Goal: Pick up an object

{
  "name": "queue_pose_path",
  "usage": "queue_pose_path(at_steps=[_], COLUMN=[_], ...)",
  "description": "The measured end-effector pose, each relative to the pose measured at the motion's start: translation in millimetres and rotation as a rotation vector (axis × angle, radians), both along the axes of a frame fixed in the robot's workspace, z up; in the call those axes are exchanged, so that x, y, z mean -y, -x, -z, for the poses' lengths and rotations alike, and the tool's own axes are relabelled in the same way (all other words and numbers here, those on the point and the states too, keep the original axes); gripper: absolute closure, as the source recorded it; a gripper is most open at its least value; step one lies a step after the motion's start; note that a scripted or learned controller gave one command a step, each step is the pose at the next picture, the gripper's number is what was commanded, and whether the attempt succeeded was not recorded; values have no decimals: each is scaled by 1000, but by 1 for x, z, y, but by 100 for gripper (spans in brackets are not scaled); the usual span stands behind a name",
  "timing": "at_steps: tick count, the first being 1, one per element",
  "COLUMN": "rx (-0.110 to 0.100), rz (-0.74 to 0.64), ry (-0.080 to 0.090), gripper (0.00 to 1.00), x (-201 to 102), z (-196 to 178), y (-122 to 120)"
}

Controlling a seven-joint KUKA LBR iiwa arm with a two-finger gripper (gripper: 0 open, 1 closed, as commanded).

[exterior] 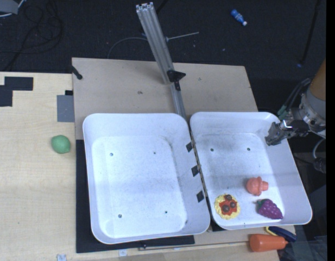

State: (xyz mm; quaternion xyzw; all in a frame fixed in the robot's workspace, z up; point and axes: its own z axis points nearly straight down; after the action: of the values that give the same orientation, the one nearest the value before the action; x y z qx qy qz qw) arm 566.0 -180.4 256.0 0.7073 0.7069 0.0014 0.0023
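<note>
Lowest in the view, an orange carrot-like toy lies on the bench just outside the front rim of the right bin, with a small blue and yellow thing touching its upper side. Just inside that rim three toys sit close together in the front right corner: a yellow round piece with red and dark spots, a purple bunch of grapes and, a little behind them, an orange-pink toy. The grapes are near the right wall; the yellow piece is near the wall that the two bins share.

Behind these three the floor of the right bin is bare up to the back rim — much open room. The left bin has a bare white floor from wall to wall. Black clips join the two bins along the middle edge.

The gripper hangs over the right rim of the right bin, near its back corner, well apart from the toys. Its fingers are dark and small here, so it cannot be told if they are wide or narrow; nothing is seen between them.

A green ball lies on the light wooden table, left of the left bin and apart from its wall. A grey metal rail runs from the back edge toward the gap between the bins.
</note>
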Motion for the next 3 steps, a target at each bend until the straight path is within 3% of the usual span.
queue_pose_path(at_steps=[1,3], rx=[-5,-6], rz=[0,-4], ry=[-1,-2], gripper=[100,100], x=[1,-112], z=[-13,-5], y=[0,-17])
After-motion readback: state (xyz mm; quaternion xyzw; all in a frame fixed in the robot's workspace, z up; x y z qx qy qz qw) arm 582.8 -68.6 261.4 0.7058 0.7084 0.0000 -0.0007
